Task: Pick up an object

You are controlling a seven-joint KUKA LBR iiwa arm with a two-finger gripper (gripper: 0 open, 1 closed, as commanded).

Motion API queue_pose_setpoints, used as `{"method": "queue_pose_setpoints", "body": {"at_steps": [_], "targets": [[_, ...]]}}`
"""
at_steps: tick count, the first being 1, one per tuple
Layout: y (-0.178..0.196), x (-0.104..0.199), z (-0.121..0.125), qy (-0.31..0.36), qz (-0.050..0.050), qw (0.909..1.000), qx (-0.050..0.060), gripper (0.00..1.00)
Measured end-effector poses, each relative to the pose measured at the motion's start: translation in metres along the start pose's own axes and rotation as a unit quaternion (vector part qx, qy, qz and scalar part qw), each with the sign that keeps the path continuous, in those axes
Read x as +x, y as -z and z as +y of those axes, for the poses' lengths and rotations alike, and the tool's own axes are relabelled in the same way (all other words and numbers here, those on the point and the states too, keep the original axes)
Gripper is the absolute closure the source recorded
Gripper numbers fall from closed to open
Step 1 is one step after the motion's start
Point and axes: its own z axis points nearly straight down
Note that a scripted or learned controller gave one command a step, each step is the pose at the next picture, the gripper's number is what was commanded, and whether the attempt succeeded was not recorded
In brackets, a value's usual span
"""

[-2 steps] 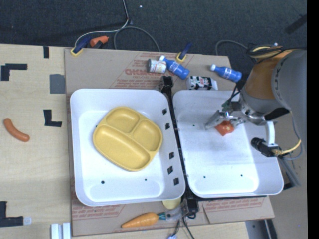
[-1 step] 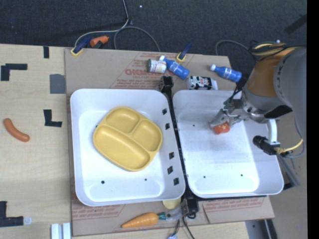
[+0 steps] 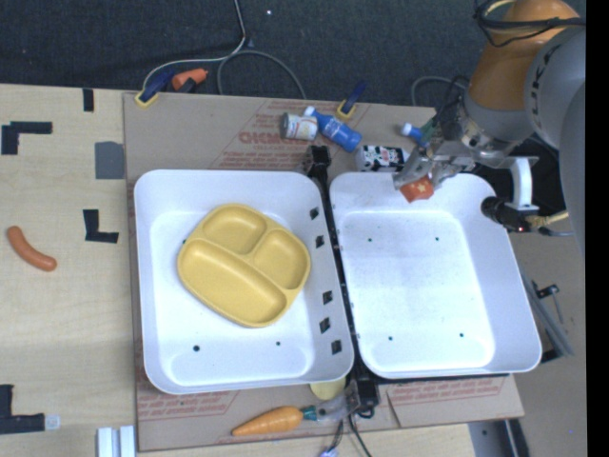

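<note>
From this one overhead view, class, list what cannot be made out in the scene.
1. Camera view: the small red object at the tool is too small and blurred to identify.
2. Camera view: the items behind the bins are too small to name.
3. Camera view: a yellowish thing is mostly hidden by the left bin.

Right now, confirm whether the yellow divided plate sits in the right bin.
No, the yellow divided plate lies in the left bin.
</note>
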Motion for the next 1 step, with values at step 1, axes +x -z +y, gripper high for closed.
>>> {"method": "queue_pose_setpoints", "body": {"at_steps": [1], "targets": [[0.0137,0.0429,-0.0443,-0.002,0.001,1.0,0.007,1.0]]}}
